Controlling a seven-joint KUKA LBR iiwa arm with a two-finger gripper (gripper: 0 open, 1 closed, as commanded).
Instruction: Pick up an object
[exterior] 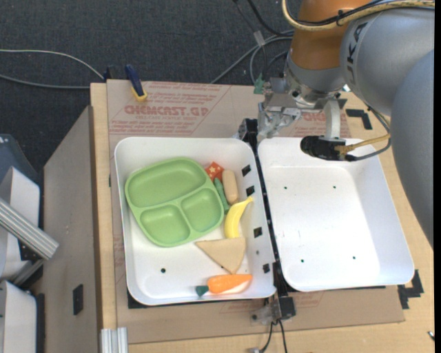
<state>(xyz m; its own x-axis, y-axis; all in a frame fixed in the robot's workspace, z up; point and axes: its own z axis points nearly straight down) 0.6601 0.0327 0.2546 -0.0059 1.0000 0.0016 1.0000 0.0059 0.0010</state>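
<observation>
Gripper [274,123] above far rim between the 2 bins, grasp state impossible to tell. In left bin [138,276]: green divided tray [172,200], banana [236,217], carrot [229,283], sausage [230,185].

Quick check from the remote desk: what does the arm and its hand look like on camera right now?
The arm is a bulky, rounded grey body with a glossy orange band above the wrist. Dark lettering marks the grey shell beside the band. Below it hangs a small metallic hand, and thin cables trail behind it.
</observation>
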